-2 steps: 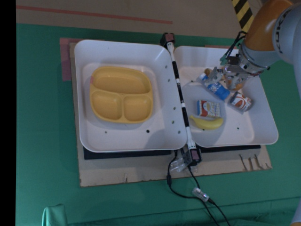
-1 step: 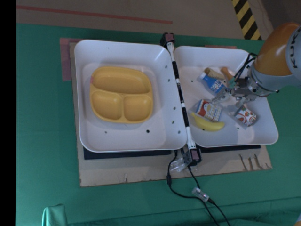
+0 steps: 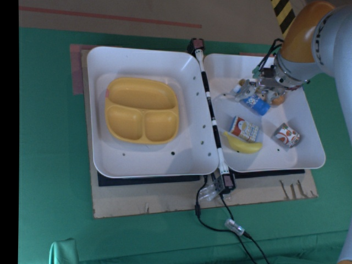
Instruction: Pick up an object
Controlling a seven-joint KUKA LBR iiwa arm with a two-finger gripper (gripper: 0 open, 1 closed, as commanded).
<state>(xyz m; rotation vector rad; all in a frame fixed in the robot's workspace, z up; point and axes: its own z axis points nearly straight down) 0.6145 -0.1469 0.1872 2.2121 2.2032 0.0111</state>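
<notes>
2 bins [image 3: 110,164]; tool [image 3: 260,93] low over right bin's blue carton [image 3: 256,104].

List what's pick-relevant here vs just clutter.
Job: end effector, blue carton under it, juice box, banana, foil packet, right bin.

Lying about: yellow divided plate, left bin, loose cables.
</notes>
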